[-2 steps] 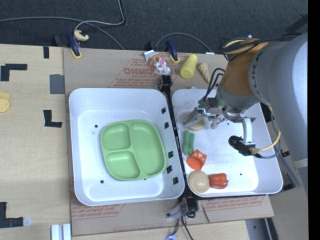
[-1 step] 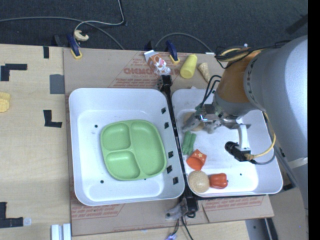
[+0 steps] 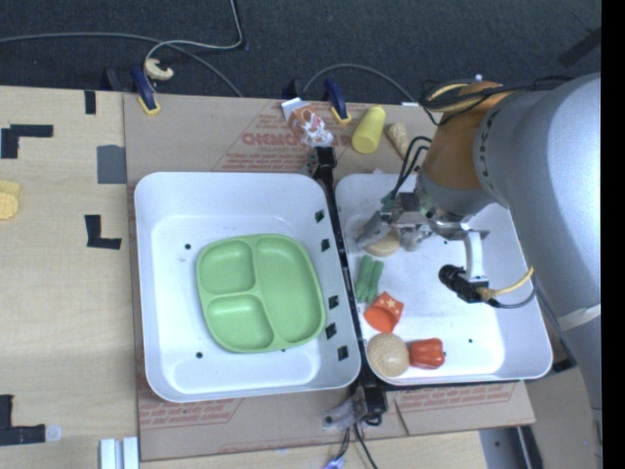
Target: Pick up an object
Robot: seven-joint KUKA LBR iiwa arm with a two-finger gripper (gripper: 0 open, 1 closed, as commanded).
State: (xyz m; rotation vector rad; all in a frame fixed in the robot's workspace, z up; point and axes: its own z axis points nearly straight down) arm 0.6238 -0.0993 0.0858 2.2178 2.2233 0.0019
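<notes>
My gripper [image 3: 389, 227] hangs low over the upper left part of the right bin [image 3: 508, 360], right above a cream, rounded object [image 3: 383, 246] that lies partly under it. Whether it touches that object cannot be told. Further down the bin's left side lie a green piece [image 3: 367, 279], an orange-red piece [image 3: 384, 311], a beige ball [image 3: 388, 356] and a red piece [image 3: 426, 353]. The grey arm with its orange band [image 3: 459, 154] comes in from the upper right.
The left bin [image 3: 166, 213] holds a green divided plate [image 3: 260, 291]. Behind the bins lie a yellow object [image 3: 368, 130], a tan piece [image 3: 397, 137] and a small red-and-white item [image 3: 308, 121]. Blue clamps [image 3: 146, 93] hold the cardboard's back edge. A black cable fitting [image 3: 464, 283] hangs by the wrist.
</notes>
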